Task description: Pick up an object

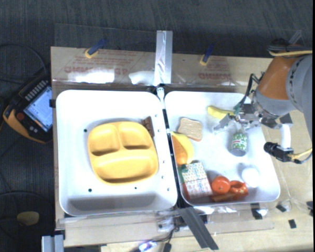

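From above, the gripper [240, 118] hangs low over the right bin [270, 193], reaching in from the right, presumably lining up on a target. Whether it has hold of anything I cannot tell. A small green-labelled bottle [239, 142] lies just near of it, the likeliest pick; a banana [218, 111] lies just to its left. A toast slice [190, 128], tomato [220, 185] and white egg [250, 175] sit farther off. The left bin [68, 140] holds a yellow tray [123, 150].
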Motion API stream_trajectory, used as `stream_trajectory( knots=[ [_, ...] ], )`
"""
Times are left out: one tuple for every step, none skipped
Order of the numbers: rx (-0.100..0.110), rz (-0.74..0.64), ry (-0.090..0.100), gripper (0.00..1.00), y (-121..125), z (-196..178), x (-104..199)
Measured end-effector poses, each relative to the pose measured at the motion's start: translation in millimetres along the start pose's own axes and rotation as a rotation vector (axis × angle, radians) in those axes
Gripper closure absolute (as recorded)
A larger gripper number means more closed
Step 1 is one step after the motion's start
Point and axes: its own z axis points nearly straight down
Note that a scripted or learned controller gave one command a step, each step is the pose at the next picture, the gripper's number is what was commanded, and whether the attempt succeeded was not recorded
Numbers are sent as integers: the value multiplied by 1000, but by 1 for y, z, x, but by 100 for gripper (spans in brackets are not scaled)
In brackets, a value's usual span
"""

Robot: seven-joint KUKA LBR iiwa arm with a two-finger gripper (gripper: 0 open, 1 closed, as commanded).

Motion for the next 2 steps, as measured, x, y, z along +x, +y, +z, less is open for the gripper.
stream_trajectory(
  knots=[
    [-22,-351,-10,0,-120,5,-2],
    [-27,-348,-17,100,-118,-4,-4]
  ],
)
